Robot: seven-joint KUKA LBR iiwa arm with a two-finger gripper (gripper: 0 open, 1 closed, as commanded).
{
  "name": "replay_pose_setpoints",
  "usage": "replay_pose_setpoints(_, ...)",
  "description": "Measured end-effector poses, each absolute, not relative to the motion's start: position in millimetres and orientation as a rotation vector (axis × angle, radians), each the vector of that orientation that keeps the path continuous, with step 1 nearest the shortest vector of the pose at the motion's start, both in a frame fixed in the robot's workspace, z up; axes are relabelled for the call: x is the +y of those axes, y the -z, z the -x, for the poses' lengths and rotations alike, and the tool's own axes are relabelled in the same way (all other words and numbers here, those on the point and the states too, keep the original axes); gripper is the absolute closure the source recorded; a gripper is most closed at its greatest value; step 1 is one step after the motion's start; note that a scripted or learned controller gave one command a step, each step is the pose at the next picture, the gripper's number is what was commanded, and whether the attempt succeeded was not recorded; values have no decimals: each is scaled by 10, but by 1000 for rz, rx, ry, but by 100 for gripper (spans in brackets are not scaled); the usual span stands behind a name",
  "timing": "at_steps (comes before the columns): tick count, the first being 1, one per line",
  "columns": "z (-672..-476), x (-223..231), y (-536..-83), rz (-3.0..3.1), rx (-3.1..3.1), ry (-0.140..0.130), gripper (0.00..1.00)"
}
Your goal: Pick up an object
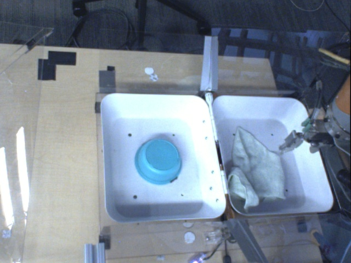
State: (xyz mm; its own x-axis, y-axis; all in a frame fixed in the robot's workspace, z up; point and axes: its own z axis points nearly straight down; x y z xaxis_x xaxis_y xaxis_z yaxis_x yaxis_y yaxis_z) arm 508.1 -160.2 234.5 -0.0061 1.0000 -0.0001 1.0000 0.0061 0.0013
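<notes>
The bench [60,163] has a pale wood top. Black tape marks lie near its far left corner, and a clear panel with bright reflections covers its left part. Beyond the far edge, the dark carpeted floor carries the black legs of a stand [143,1]. A metal post [209,64] rises at the far end of the seam between the two bins.

The left bin [118,201] is shallow and white, with small dark holes in its floor. A blue bowl [159,160] sits upside down near the centre of this bin, well apart from every wall.

The right bin [307,196] touches the left bin along the shared seam. A pale grey-green cloth [256,169] lies crumpled in its left half. The cloth's near end is folded into a thick roll against the near left corner, and its far end tapers toward the bin's middle.

The gripper [290,141] enters from the right, over the right bin's right half. Its fingers point left toward the cloth. Whether the fingers are spread or pressed together cannot be told. The tip sits just beside the cloth's upper right edge; contact cannot be confirmed. No part of the cloth is visible between the fingers. The blue bowl lies well apart from the gripper, in the other bin.
</notes>
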Motion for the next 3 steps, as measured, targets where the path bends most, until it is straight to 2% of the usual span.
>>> replay_pose_setpoints(1,-5781,-1465,-895,-2096,2322,-13,0)
replay_pose_setpoints(2,-5803,-1460,-1015,-2092,2320,-18,100)
replay_pose_setpoints(3,-6270,-1232,-2207,-2108,2322,-5,100)
